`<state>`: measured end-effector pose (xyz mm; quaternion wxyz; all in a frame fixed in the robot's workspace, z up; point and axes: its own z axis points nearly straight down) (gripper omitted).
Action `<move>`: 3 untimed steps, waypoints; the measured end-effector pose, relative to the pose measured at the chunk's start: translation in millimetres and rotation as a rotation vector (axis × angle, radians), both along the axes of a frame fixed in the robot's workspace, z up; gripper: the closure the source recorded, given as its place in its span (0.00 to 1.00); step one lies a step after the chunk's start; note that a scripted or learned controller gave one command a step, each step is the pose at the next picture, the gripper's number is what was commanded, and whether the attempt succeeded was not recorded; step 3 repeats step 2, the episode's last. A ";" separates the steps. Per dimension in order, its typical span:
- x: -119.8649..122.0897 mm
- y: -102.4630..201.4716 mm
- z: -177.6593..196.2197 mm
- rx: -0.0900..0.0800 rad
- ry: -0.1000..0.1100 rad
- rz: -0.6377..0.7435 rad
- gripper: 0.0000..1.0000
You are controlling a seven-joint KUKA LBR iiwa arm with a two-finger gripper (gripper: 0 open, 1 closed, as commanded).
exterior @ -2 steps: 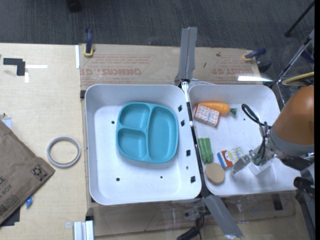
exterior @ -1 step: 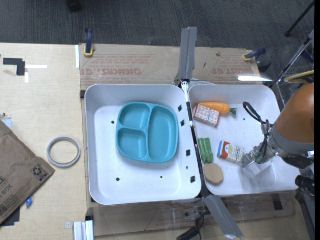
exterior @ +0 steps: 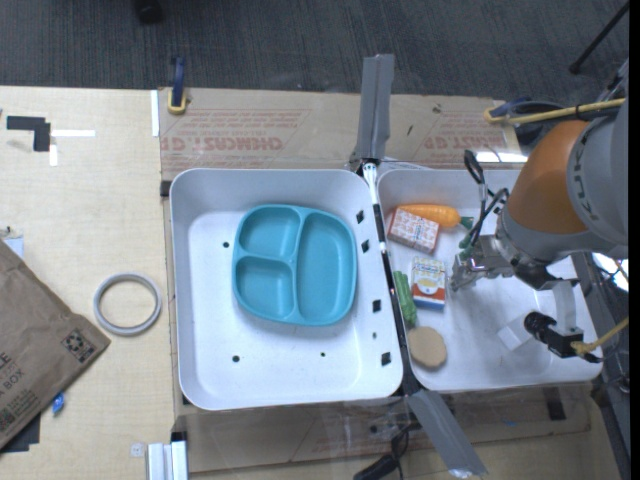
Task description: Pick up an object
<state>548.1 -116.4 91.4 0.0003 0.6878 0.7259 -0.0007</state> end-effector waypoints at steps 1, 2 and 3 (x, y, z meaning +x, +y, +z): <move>-0.2 -0.8 0.0 0.000 0.000 -0.001 0.00; 72.0 -90.8 1.3 -0.001 -0.002 0.100 0.00; 72.0 -90.8 1.3 -0.001 -0.002 0.100 0.00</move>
